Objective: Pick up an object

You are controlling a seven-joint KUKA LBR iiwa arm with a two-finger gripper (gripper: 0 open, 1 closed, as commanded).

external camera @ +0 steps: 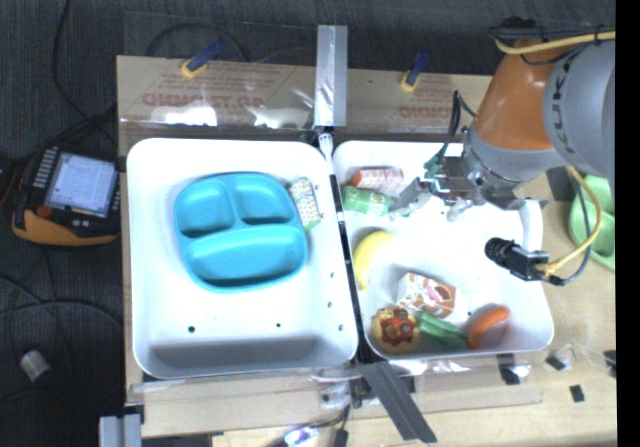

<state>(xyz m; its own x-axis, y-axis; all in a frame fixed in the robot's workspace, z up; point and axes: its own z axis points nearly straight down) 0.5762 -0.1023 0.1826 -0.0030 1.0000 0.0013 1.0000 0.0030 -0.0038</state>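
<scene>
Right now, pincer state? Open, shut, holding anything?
Pincer: cannot be told whether open or closed. It sits over the upper part of the right bin, near the green packet; nothing visibly held.

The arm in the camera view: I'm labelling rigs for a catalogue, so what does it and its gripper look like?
The arm is a rounded grey casing with a broad orange band above the wrist. A yellow cable loops beside it, ending near a small black part. The gripper is a dark metallic assembly with black and silver pieces.
</scene>
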